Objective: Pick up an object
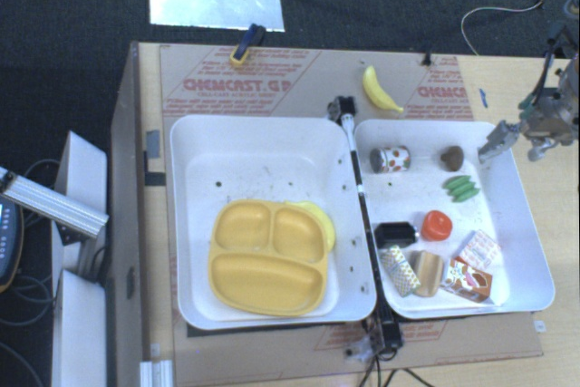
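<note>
The right bin (530, 222) holds a small printed can (391, 159), a brown lump (451, 159), a green pod-like piece (461, 188), a red-orange round object (437, 226), a black block (395, 234), a silvery packet (396, 269), a tan cylinder (424, 270) and a red-and-white packet (471, 267). My gripper (518, 144) hovers over that bin's far right rim, open, with nothing between its fingers. It is to the right of the brown lump and apart from every object.
A yellow divided plate (268, 256) lies in the left bin (195, 195). A yellow banana (380, 91) rests on the cardboard behind the bins. A black-and-silver clamp (344, 111) sits at the back end of the divider between the bins.
</note>
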You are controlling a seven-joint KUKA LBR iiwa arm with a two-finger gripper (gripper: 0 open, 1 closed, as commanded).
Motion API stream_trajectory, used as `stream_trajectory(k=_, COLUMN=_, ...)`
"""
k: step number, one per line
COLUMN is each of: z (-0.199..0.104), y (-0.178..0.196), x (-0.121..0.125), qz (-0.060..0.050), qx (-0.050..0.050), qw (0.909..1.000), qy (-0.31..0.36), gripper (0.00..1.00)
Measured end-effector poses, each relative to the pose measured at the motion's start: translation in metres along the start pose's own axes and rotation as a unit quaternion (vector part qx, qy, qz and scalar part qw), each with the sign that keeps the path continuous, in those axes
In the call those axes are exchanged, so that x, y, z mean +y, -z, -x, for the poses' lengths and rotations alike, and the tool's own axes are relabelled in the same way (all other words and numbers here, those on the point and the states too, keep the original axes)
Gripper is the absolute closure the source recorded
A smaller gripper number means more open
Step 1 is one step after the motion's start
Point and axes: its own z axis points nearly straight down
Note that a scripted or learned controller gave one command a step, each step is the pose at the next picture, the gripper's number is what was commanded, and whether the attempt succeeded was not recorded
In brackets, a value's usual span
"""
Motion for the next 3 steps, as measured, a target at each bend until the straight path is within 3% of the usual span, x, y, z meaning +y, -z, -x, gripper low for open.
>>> stream_trajectory(k=1, z=0.015, y=-0.105, x=0.048, qz=0.0, qx=0.0, qw=1.0, qy=0.001, gripper=0.0)
stream_trajectory(k=2, z=-0.006, y=-0.185, x=0.06, qz=-0.001, qx=0.001, qw=1.0, qy=0.001, gripper=0.0)
stream_trajectory(k=3, z=0.016, y=-0.184, x=0.025, qz=0.0, qx=0.0, qw=1.0, qy=-0.001, gripper=0.0)
